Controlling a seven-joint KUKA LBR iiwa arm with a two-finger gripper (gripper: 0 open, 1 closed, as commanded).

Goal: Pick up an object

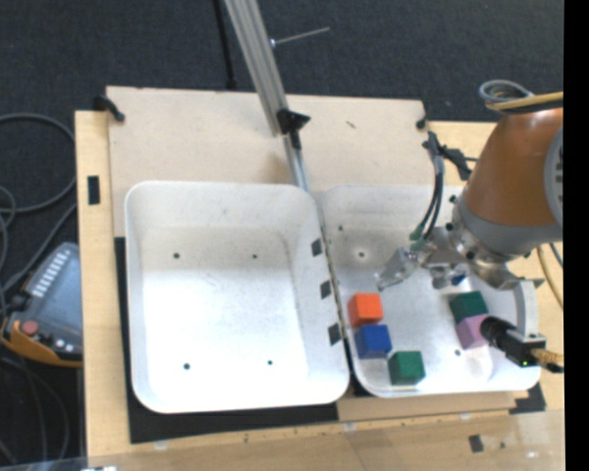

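Several small cubes lie in the right bin (365, 222). An orange cube (366, 308), a blue cube (374, 340) and a green cube (406, 366) form a loose line near the bin's left front. A dark green cube (467, 305) and a purple cube (470, 330) sit further right, partly under the arm. My gripper (409, 264) hangs low over the middle of the right bin, just up and right of the orange cube. Nothing shows held in it. A small blue piece (458, 281) peeks out beneath the wrist.
The left bin (226, 292) adjoins the right one along a shared rim with black clips. A slanted aluminium post (260, 57) rises from the back between the bins. Cables and a pendant (49, 297) lie off the bench at left.
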